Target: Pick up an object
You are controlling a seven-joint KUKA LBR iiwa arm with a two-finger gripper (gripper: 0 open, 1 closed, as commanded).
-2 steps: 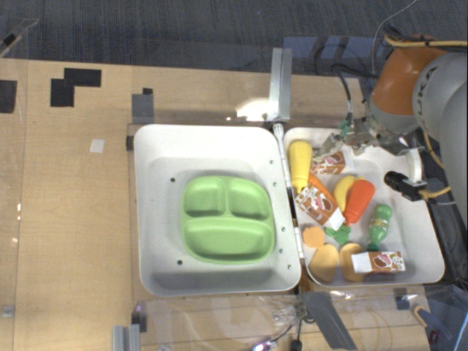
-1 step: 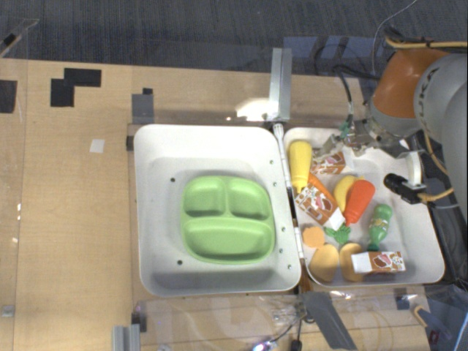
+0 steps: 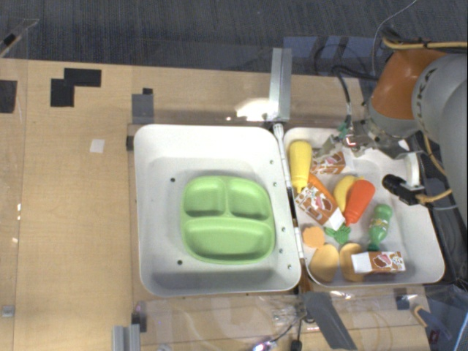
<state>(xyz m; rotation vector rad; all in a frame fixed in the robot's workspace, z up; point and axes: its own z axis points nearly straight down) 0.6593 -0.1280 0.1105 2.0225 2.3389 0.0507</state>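
Observation:
The right bin holds several toy foods. A yellow bottle stands along its left wall, with a brown-and-white carton just below it. An orange carrot lies in the middle beside a yellow piece, and a green bottle lies to its right. A small brown packet sits near the back. My gripper hangs over the bin's back edge, just up and right of that packet. I see nothing held in it.
The left bin holds a green divided plate. At the right bin's front lie an orange disc, two tan bread pieces and a small box. The arm and its cables cover the bin's back right corner.

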